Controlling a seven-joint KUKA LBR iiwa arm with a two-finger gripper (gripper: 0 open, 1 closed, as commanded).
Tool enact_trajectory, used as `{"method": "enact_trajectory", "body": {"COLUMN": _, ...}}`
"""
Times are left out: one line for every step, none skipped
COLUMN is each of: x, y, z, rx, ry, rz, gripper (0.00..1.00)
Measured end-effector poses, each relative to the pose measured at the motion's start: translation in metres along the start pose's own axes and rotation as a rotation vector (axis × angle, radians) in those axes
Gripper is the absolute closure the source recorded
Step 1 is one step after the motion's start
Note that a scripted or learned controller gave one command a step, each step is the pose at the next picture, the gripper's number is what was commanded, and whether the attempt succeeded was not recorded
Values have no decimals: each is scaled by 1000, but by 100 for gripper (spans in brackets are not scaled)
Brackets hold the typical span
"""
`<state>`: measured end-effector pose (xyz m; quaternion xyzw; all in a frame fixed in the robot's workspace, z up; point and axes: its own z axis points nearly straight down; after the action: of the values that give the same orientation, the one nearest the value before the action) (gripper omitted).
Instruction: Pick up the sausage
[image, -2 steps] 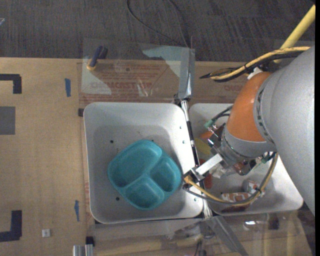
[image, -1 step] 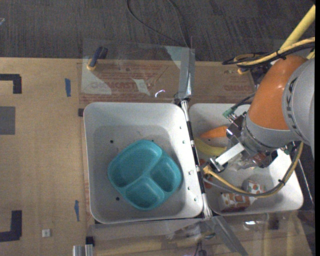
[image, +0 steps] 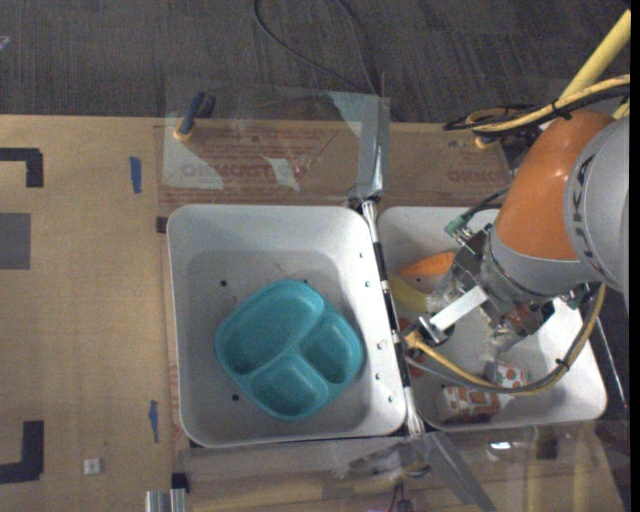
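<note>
My gripper (image: 497, 338) reaches down into the right bin (image: 585, 395), and the grey wrist and orange band above it cover most of it. A small reddish-brown piece (image: 520, 319) peeks out right beside the gripper; it may be the sausage, but too little of it shows to be sure. I cannot tell whether it touches the gripper. The rest of that spot is hidden by the arm.
The right bin also holds an orange item (image: 428, 267), a yellow item (image: 412, 292) and a red-and-white carton (image: 480, 398) near the front wall. A teal divided plate (image: 290, 348) lies in the left bin (image: 200, 250). Yellow and grey cables (image: 500, 372) loop under the arm.
</note>
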<state>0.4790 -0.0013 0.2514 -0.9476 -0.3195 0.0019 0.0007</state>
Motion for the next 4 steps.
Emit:
{"method": "enact_trajectory", "body": {"x": 27, "y": -36, "z": 68, "rx": 2, "ry": -1, "rz": -378, "gripper": 0}}
{"method": "enact_trajectory", "body": {"x": 7, "y": -9, "z": 68, "rx": 2, "ry": 0, "rz": -460, "gripper": 0}}
{"method": "enact_trajectory", "body": {"x": -33, "y": 43, "z": 68, "rx": -1, "ry": 1, "rz": -474, "gripper": 0}}
{"method": "enact_trajectory", "body": {"x": -33, "y": 43, "z": 59, "rx": -1, "ry": 0, "rz": -472, "gripper": 100}}
